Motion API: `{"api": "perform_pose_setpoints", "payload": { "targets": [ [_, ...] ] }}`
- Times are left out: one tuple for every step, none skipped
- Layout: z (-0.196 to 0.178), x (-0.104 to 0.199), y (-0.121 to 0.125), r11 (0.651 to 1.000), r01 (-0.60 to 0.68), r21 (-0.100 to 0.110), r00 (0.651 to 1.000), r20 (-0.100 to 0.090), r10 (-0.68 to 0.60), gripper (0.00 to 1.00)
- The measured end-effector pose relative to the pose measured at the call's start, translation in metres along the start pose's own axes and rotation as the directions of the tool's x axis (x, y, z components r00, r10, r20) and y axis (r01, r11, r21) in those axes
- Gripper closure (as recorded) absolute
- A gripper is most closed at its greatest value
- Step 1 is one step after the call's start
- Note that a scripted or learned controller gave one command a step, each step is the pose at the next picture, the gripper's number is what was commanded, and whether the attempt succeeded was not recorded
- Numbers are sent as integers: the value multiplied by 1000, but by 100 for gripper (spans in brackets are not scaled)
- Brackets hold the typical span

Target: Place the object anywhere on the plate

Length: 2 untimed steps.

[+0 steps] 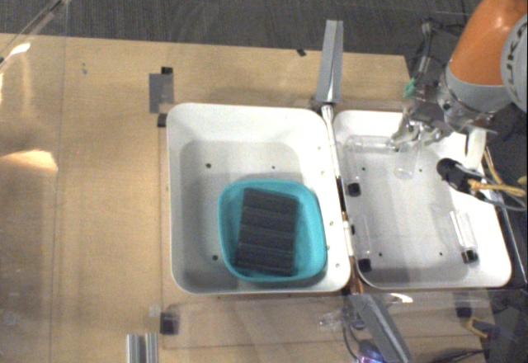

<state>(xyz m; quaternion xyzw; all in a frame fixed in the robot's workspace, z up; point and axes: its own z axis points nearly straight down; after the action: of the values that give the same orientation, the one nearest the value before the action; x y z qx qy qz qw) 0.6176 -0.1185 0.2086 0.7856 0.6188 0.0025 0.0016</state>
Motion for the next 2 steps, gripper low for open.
{"api": "perform_pose_setpoints", "payload": {
  "targets": [
    [24, 27, -85, 996, -85, 3, 996, 1, 85, 100],
    [24, 80, -137, 1000, 15, 3, 1000, 0, -15, 100]
  ]
}}
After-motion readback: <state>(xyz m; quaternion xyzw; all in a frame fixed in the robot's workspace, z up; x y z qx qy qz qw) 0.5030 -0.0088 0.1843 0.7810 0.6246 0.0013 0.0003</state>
